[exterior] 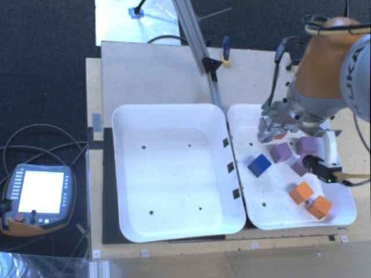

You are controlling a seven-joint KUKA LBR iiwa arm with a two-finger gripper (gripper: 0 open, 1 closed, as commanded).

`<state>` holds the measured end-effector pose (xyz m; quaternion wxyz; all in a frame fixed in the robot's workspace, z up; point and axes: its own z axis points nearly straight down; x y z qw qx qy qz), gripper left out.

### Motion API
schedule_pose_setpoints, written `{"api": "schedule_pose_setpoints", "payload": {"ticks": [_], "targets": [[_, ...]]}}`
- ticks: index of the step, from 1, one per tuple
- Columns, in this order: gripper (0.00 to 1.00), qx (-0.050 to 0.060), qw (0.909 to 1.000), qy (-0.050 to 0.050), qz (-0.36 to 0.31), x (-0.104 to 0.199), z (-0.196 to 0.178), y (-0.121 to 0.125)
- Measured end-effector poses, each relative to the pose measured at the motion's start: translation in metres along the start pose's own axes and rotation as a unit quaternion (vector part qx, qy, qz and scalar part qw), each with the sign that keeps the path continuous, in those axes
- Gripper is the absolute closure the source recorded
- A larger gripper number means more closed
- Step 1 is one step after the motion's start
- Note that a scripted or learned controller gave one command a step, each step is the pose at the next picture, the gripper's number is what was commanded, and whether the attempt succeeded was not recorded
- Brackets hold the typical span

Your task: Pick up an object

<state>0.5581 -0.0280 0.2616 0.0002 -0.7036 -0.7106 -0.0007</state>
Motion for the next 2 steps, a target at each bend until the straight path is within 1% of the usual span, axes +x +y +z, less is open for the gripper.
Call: {"api": "schedule_pose_setpoints", "payload": {"ticks": [1, 2], "targets": [[1.00, -0.002, 1.0000, 0.000, 0.000, 0.047, 0.000, 0.033], [1.00, -0.001, 1.0000, 0.000, 0.000, 0.100, 0.018, 0.055]]}}
